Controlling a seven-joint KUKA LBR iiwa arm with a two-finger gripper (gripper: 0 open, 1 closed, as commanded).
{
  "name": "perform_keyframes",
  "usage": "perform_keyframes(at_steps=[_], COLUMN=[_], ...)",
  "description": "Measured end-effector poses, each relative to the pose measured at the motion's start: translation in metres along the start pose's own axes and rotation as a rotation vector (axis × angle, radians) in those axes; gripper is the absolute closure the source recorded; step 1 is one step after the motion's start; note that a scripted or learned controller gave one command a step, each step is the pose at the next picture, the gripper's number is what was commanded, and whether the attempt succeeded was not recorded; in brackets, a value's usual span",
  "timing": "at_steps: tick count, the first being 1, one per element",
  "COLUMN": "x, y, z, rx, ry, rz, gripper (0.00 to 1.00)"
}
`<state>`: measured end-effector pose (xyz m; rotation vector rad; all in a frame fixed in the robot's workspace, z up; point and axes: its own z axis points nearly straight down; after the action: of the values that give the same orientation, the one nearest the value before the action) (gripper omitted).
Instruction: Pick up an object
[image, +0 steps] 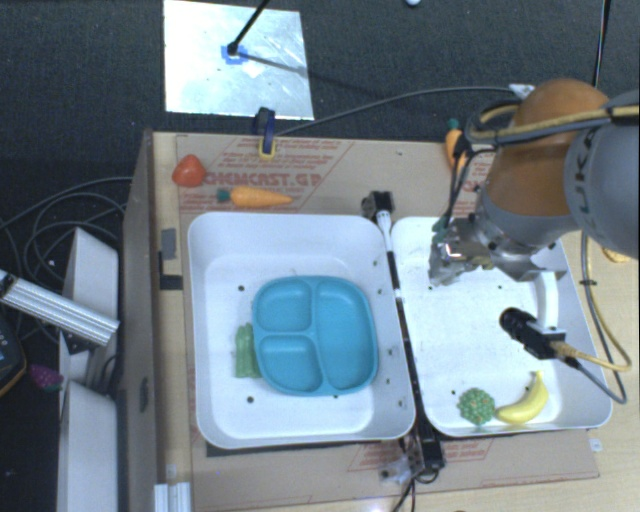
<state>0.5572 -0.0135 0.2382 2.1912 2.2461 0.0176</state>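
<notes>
Arm (600, 170): grey, rounded casing with a broad orange band (540, 130) above the wrist, glossy and dome-shaped. Dark lettering marks the grey shell (partly cut off at the edge). Yellow and black cables (530, 122) run across the orange band and down its side. Gripper (447, 258): small metallic-grey assembly below the wrist, with a reddish spot on its body.
</notes>
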Motion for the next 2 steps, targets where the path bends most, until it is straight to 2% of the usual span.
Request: perform_keyframes(at_steps=[1,2], x=[-0.015,0.007], y=[0.003,-0.009], z=[0.024,0.026], rx=[0.010,0.010], ry=[-0.006,-0.005], rz=[0.024,0.020], gripper=[1.00,1.00])
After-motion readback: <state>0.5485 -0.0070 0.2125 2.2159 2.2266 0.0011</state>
